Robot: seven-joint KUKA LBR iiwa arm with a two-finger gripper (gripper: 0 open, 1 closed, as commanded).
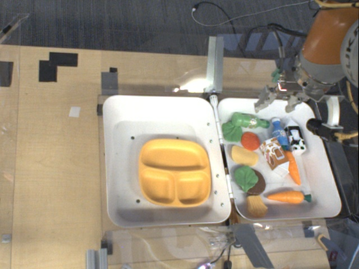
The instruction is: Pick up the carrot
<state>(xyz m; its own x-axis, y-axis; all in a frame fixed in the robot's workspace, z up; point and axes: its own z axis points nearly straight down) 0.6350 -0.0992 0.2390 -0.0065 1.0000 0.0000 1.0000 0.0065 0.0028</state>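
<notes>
Camera view, from above the worktop (50,167): reading left to right, you have the left bin (118,128) carrying a yellow divided tray (174,171), then the right bin (331,198) crowded with toy food. Among it sit a green bottle (249,120), a red tomato (251,141), a blue bottle (277,131) and a small printed carton (274,152). Two carrots lie there. The carrot (286,196) nearest the camera rests along the bin's near wall, its long axis running left to right, green stub toward the right. A second, smaller carrot (293,170) lies just beyond it, slanted along the carton's right edge, close to but apart from the first. The jaws (279,98) hang over the bin's far edge, fingers spread apart and holding nothing. From there the near carrot lies almost straight toward the camera, across the whole bin. Judged from this, your approach runs toward the near wall, and the fingers would need to close across the carrot's narrow width, not along its length.
</notes>
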